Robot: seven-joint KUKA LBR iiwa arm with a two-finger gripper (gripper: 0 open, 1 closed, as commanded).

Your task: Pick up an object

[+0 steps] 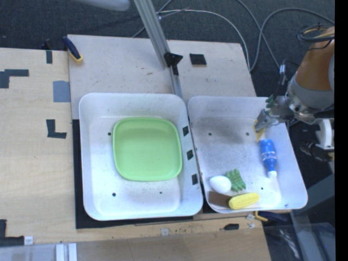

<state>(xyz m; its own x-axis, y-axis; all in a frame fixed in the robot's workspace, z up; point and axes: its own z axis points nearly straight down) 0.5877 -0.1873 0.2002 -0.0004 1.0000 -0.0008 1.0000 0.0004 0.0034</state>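
Gripper [262, 122] hangs over right bin's [228, 110] far right rim; whether it is wide or closed, cannot tell. Blue bottle [267, 156] lies just below it. White egg [220, 184], green toy [235, 180], yellow corn [243, 201] cluster near front. Left bin [89, 145] holds green plate [147, 148].

Grey arm reaching in from the right, gripper [262, 122] hanging over the right bin [228, 113], blue bottle [267, 156] lying just below it, green plate [147, 148] sitting in the left bin [92, 145], white egg [220, 184], green toy [236, 179] and yellow corn [243, 201] clustering near the right bin's front corner.
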